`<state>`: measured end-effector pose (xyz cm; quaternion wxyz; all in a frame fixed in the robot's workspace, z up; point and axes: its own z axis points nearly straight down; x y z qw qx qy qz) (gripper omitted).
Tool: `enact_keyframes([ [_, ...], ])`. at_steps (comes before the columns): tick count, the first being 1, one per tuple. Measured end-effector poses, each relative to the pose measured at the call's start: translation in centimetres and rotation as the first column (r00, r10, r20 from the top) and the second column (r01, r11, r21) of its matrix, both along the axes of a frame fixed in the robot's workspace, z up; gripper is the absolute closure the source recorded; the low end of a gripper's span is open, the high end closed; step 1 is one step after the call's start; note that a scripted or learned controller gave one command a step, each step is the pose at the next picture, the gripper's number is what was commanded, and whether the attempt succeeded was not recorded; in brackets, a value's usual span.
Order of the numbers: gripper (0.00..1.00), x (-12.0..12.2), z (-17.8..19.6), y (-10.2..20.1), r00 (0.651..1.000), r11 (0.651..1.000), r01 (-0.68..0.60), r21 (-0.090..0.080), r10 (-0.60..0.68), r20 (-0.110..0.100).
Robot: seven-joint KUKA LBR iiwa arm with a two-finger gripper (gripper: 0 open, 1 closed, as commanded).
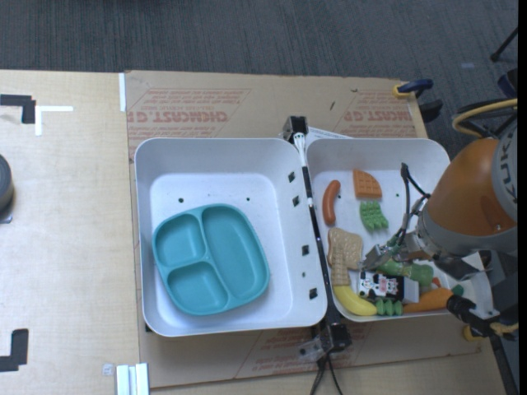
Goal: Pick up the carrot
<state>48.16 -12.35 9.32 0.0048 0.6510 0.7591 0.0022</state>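
Right bin (428,156): I see the carrot (428,299) at its near edge, right of the banana (354,303). Jaws (387,257) hover just above-left; their opening I cannot tell.

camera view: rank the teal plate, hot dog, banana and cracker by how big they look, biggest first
1. teal divided plate, by far the largest
2. cracker
3. hot dog and banana: they look alike in size, and the banana is partly hidden, so no ranking between them

A teal divided plate (211,259) lies in the left bin (216,156). The right bin (375,149) holds a sausage (331,201), banana (354,303) and cracker (345,251).
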Motion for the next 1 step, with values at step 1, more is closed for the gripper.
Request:
enact_keyframes([
  [1,0.0,5.66,-0.16,-5.4,0.989,0.99,-0.145,0.001,0.145,-0.009],
])
